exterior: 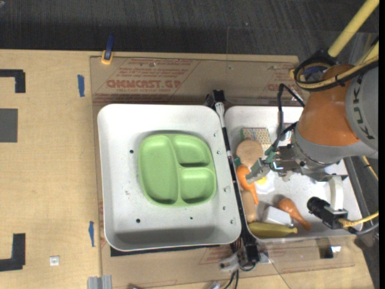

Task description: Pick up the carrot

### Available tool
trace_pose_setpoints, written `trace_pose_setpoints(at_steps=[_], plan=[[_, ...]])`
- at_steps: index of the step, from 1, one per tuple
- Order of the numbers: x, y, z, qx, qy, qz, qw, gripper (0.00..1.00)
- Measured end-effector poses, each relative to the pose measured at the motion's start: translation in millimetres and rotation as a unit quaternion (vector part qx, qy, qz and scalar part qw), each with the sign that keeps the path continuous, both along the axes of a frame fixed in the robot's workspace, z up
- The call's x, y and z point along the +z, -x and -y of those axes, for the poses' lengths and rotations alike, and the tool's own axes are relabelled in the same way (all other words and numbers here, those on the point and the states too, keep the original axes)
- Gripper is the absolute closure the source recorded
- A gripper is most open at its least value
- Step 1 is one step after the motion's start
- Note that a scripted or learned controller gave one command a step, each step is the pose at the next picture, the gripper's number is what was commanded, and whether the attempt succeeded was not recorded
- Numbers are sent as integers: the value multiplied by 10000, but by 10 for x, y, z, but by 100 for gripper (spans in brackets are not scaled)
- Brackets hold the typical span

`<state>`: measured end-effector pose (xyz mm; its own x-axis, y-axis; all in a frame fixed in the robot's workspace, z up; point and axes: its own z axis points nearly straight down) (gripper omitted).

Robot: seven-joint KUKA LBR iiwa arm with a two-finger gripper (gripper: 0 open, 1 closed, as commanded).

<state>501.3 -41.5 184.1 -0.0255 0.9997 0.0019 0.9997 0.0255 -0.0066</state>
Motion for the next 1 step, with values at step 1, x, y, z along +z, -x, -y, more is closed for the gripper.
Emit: trace_pose_setpoints(at_steps=[1], plan=[[-575, 156, 536, -2055, 10, -13, 9787, 0]])
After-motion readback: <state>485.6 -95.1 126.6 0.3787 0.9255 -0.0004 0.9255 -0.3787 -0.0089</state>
